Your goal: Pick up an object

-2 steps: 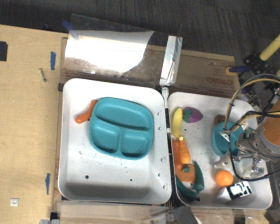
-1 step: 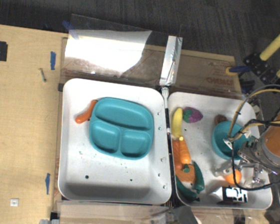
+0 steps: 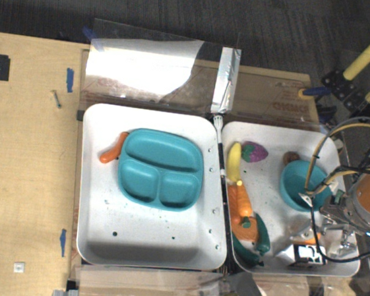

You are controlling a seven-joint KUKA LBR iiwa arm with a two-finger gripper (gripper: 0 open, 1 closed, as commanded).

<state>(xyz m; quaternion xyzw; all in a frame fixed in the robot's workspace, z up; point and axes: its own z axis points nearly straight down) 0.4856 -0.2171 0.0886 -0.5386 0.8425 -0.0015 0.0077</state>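
Right bin (image 3: 278,208), claw (image 3: 309,248) low inside.

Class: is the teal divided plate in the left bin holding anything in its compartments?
Empty: all three compartments of the plate show bare teal.

- Smooth, glossy white plastic: left bin (image 3: 94,187) and right bin (image 3: 270,187).
- Matt teal plastic, smooth: divided plate (image 3: 161,168) and bowl (image 3: 298,183).
- Pale, matt wood grain on bench (image 3: 15,178).
- Clear, shiny plastic sheet (image 3: 141,69), glare-struck.
- Glossy yellow plastic on toy banana (image 3: 234,161).
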